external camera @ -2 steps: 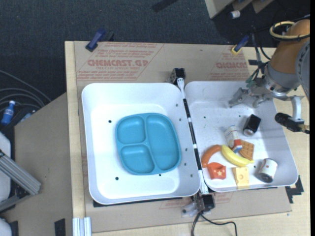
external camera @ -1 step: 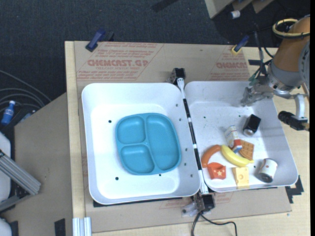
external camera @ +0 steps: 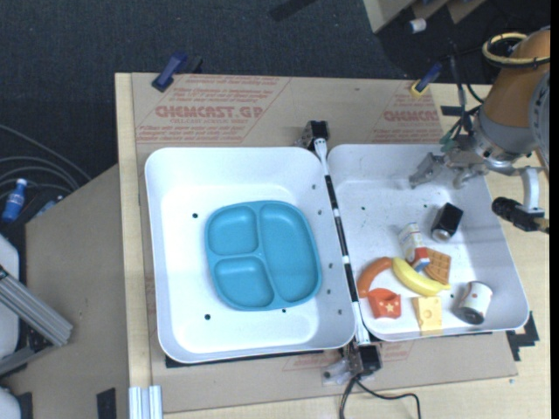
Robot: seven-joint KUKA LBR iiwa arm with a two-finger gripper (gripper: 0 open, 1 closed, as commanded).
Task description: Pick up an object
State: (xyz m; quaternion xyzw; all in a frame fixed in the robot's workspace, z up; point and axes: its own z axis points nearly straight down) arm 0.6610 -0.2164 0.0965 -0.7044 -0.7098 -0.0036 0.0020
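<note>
My gripper [external camera: 441, 171] hangs over the far part of the right bin [external camera: 376, 177], its grey fingers spread open with nothing between them. Below it in that bin lie a black cylinder [external camera: 447, 221], a small white bottle [external camera: 410, 235], a yellow banana [external camera: 414, 276], a brown waffle piece [external camera: 436, 264], an orange sausage-shaped piece [external camera: 375, 271], a red toy piece [external camera: 385, 304], a yellow cheese block [external camera: 428, 314] and a white and silver can [external camera: 472, 302]. The black cylinder is the object closest to the gripper, a little nearer the camera.
The left bin [external camera: 175, 190] holds a blue divided plate [external camera: 262, 253]. A black divider rail [external camera: 334, 225] runs between the bins. The arm's orange band [external camera: 515, 90] and a black bracket [external camera: 520, 214] stand over the right bin's right edge.
</note>
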